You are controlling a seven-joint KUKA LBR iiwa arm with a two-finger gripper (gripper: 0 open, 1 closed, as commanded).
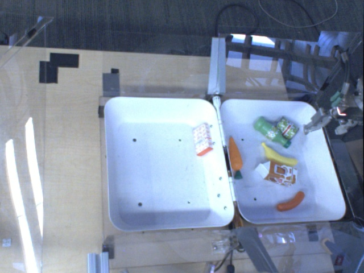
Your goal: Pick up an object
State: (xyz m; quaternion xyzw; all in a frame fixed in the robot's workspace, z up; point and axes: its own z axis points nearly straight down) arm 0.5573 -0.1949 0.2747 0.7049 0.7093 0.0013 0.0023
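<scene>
Gripper (pixel 316 121) at right bin (pixel 335 175) far-right rim, grip state unclear. Bottle (pixel 272 131), banana (pixel 278 154), sausage (pixel 290 201) inside; carrot (pixel 235 154) at left wall.

Two bins sat side by side on my table (pixel 68 152); in the left bin (pixel 148 209) a small packet (pixel 202 139) lay near its right wall. In the right bin (pixel 318 209), a carrot (pixel 235 154) lay along the left wall, a bottle (pixel 265 128) and a small can (pixel 287 128) lay toward the back, with a banana (pixel 278 154) just in front of them. A carton (pixel 280 173) lay in front of the banana, a sausage (pixel 290 201) nearest the front, and my claw (pixel 314 122) hung over the bin's right rim.
</scene>
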